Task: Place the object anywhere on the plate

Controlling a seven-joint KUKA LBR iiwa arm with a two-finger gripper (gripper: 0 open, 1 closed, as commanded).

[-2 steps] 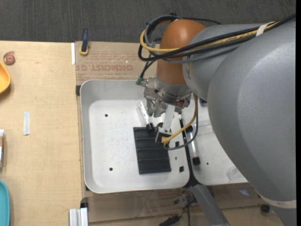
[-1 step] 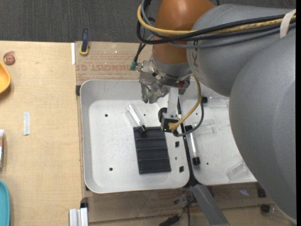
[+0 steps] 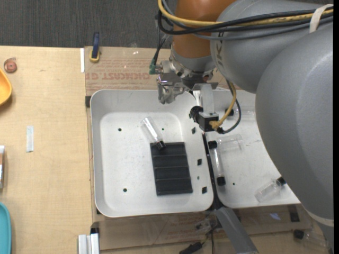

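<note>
A black ribbed rectangular plate (image 3: 171, 168) lies flat in the left white bin (image 3: 106, 157), right of its middle. A small clear tube (image 3: 150, 129) with a dark end lies on the bin floor just behind the plate, its dark end touching the plate's back left corner. My gripper (image 3: 168, 93) hangs over the back rim of the left bin, behind and slightly right of the tube, apart from it. Nothing shows held in the gripper.
The right bin (image 3: 249, 194) holds a clear tube with black ends (image 3: 215, 162) along the divider and another clear piece (image 3: 269, 190) near its front. The large grey arm covers the right side. A blue clip (image 3: 96, 46) sits on the cardboard behind the bins.
</note>
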